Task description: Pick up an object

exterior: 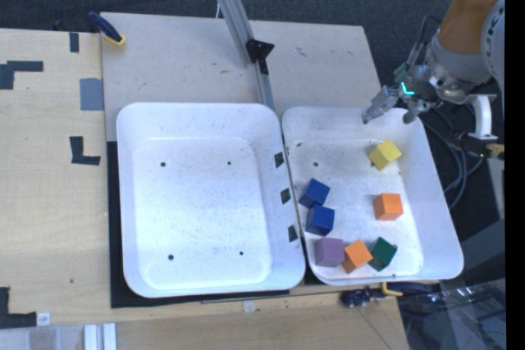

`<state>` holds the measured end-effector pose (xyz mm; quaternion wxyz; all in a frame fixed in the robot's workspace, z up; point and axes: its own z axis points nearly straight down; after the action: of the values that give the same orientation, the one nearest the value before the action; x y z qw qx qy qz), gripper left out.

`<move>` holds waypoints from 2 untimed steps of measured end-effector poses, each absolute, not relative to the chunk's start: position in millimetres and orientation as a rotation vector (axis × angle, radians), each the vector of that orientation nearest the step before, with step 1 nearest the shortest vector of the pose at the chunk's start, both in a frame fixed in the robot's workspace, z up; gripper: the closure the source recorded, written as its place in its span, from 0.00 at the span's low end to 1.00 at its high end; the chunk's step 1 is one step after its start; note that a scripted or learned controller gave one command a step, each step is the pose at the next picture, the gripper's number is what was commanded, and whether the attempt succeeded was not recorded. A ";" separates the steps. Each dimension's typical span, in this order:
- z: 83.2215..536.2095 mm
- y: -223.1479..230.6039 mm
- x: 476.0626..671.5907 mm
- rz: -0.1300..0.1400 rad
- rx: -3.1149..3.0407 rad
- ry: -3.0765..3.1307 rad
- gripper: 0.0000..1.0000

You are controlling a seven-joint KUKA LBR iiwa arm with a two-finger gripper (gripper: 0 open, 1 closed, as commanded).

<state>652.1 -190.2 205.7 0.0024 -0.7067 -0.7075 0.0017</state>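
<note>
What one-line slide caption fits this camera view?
Gripper poised over the right bin's far rim, near the yellow block; six more blocks lie nearer.

No readable text is showing anywhere on the bench.

Nothing is carrying a legible word, number, brand or sign: the coloured blocks lying below and to the left of the gripper (392, 105) are showing plain faces, and the black tape pieces (79, 149) sitting far to its left on the wooden board are forming bare shapes, not letters that can be read.
</note>
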 end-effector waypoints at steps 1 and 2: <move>208.7 -190.4 653.1 0.003 -2.219 -2.224 0.00; 162.0 -182.4 653.2 0.007 -2.216 -2.221 0.00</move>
<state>653.2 -182.4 162.0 0.0020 -0.7063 -0.7079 0.0021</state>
